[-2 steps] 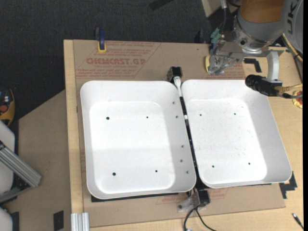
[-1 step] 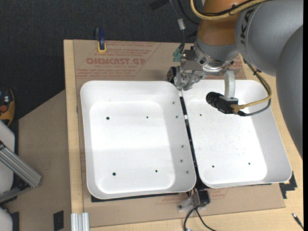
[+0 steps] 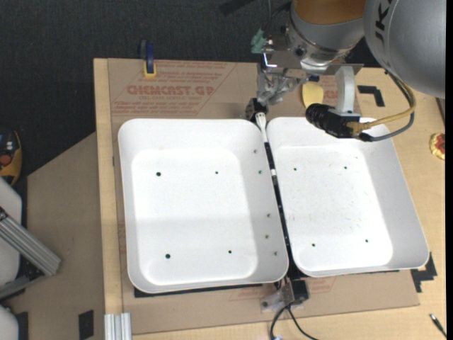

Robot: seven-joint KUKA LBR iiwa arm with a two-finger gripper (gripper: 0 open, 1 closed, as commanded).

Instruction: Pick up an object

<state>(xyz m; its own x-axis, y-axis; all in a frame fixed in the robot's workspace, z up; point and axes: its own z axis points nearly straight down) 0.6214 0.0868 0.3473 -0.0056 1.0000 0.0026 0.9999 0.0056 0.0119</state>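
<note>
The grey arm, with its orange band (image 3: pixel 325 2), reaches in from the upper right. Its gripper (image 3: pixel 271 89) hangs over the far edge of the bench, just behind the gap between the back corners of the left bin (image 3: pixel 126 190) and the right bin (image 3: pixel 403 204). A small pale yellow object (image 3: pixel 311 93) sits just beyond the right bin's far rim, to the right of the gripper and partly hidden by the wrist hardware. Whether anything is in the gripper is not visible from this angle.
A black cylindrical part with a yellow cable (image 3: pixel 333 121) juts from the wrist over the right bin's back rim. A blue and yellow clamp (image 3: pixel 147 59) holds the lettered cardboard sheet (image 3: pixel 170 87) at the back left. An aluminium bar (image 3: pixel 28 246) lies at the left.
</note>
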